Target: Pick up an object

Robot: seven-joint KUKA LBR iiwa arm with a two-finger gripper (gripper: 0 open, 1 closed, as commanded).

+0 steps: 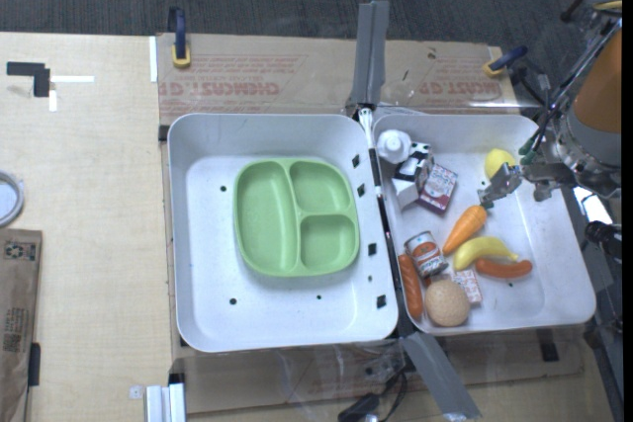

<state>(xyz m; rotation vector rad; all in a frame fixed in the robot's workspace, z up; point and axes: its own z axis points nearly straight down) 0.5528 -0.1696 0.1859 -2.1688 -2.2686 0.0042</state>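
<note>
A green divided plate (296, 215) lay in the left bin (198, 311); the right bin (554, 296) held a carrot (464, 228), banana (483, 250), lemon (499, 162), can (426, 254) and bun (447, 302); the gripper (502, 183) hovered above the carrot, fingers apart, its arm cut off at right

Green three-compartment plate (297, 215) lying flat in the left white bin (198, 311) at frame centre, yellow clamp (179, 47) at the upper left of that bin, black L-shaped mark (31, 74) and tape roll (6, 201) at the frame's left edge, brown paper bag (20, 311) at lower left
</note>
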